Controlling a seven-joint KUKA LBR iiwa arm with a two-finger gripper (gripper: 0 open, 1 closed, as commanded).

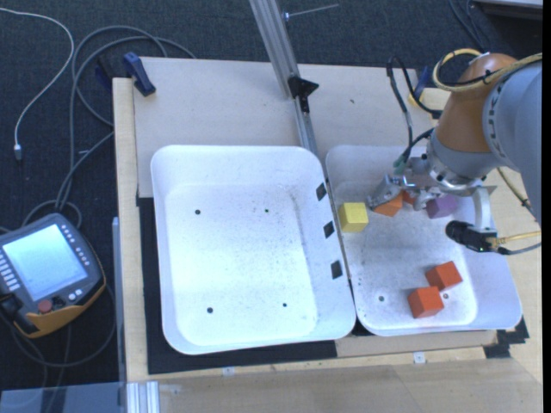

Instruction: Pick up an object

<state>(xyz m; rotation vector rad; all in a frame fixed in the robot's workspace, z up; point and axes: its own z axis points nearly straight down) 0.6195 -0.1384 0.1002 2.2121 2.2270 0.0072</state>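
Note:
In the right bin (482, 312), my gripper (398, 200) hangs low over the upper middle of the floor, shut on a small orange block (391, 206) that shows between its fingers. A yellow block (353, 217) lies just left of it, near the bin's left wall. A purple block (442, 205) sits right of the gripper, partly hidden under the wrist. Two more orange blocks (444, 275) (425, 302) lie close together at the bin's front right.
The left bin (172, 231) stands beside the right one, sharing a raised wall with black clips (328, 229). A metal post (280, 41) slants across the back of the bench. Cables (482, 239) trail from the wrist over the right bin's edge.

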